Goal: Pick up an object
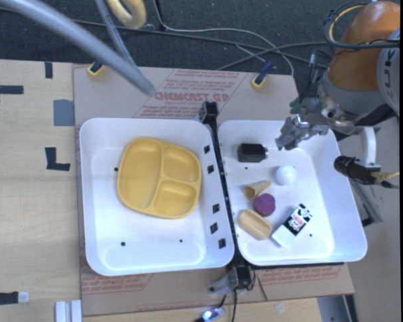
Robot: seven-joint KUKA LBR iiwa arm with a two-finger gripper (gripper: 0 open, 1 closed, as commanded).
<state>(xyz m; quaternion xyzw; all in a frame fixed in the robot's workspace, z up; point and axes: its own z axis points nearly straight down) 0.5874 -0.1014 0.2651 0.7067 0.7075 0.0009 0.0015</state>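
Observation:
The right bin (342, 213) holds a black block (252, 153), a white ball (286, 175), a tan wedge (257, 190), a purple ball (264, 204), a tan bread-like roll (254, 225) and a white box with a black-and-white print (292, 225). My gripper (290, 137) hangs over the bin's far right part, above and right of the black block and just above the white ball. I see nothing between its fingers. Whether they are open or shut is unclear from this angle.
The left bin (101, 200) contains a yellow divided plate (159, 177). A black divider (218, 186) runs between the bins. Grey tubes (87, 35) cross the upper left, and cables trail behind the bins. The arm's orange band (369, 32) is at the upper right.

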